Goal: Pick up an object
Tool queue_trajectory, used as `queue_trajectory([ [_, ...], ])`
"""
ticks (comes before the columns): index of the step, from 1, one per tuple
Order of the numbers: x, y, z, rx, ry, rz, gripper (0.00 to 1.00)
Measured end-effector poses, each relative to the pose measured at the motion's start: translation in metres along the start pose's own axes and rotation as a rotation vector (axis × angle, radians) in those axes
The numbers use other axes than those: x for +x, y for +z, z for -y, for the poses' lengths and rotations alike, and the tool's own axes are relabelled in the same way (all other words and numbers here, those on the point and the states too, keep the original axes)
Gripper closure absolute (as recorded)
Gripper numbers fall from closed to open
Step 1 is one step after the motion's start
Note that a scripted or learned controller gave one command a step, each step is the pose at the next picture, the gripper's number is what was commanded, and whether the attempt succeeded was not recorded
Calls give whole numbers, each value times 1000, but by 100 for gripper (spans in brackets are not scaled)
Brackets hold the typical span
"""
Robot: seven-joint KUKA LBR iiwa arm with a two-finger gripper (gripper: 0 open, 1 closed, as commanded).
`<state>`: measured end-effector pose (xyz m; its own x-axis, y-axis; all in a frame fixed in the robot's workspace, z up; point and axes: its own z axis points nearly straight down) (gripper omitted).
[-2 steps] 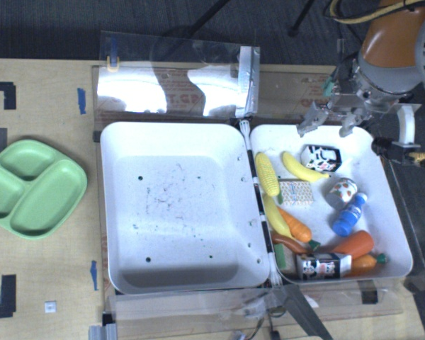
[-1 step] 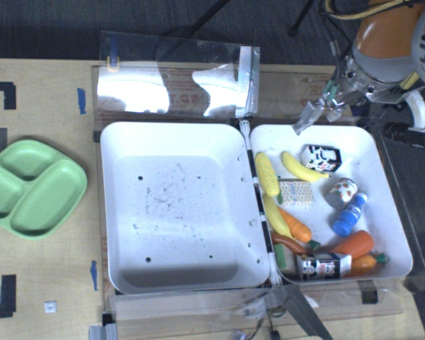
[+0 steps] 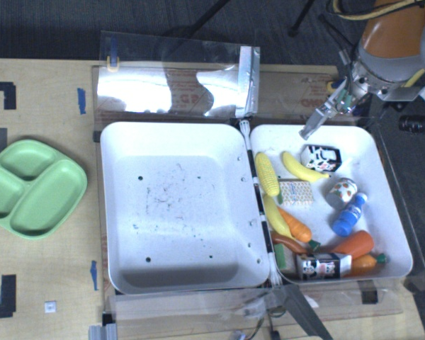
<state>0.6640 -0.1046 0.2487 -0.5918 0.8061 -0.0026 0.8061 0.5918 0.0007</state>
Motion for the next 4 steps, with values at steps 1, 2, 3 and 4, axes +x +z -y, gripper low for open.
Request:
queue_trajectory([
  [1,-8,124,10,-2,-190,-1,0],
  [2,-1,155,15,-7,-189,4,0],
  [3,-2,148,15,-9,-187,5,100],
  [4,41,-1,-17,1,-136,-2,100],
])
